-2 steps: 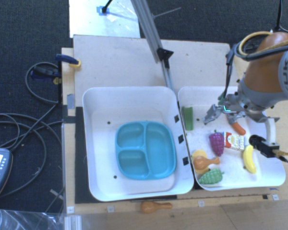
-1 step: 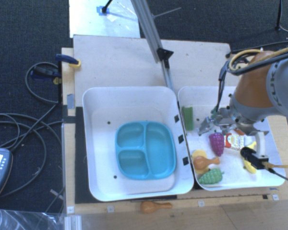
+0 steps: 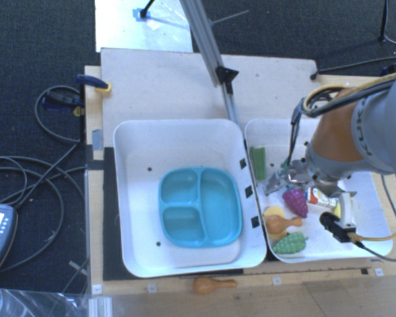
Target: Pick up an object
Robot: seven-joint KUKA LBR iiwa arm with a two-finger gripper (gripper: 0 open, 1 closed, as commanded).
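Note:
My gripper (image 3: 282, 177) hangs low over the left part of the right bin (image 3: 376, 226), with the grey arm coming in from the right. Just below and right of it lies a purple bunch of grapes (image 3: 296, 201), close to the gripper; I see nothing held. A green block (image 3: 258, 162) lies upper left of the gripper by the bin's left wall. Toward the front lie a yellow piece (image 3: 274, 212), a tan pear-shaped toy (image 3: 282, 224) and a green knobbly toy (image 3: 290, 244). A red and white object (image 3: 315, 195) is partly hidden under the wrist.
The left bin (image 3: 135, 177) holds a blue divided plate (image 3: 200, 207). An orange gourd-shaped toy (image 3: 214, 284) lies on the bench in front of the bins. A slanted metal pole (image 3: 204, 38) crosses above the divide between the bins. A blue and yellow clamp (image 3: 92, 82) sits on the bench's left edge.

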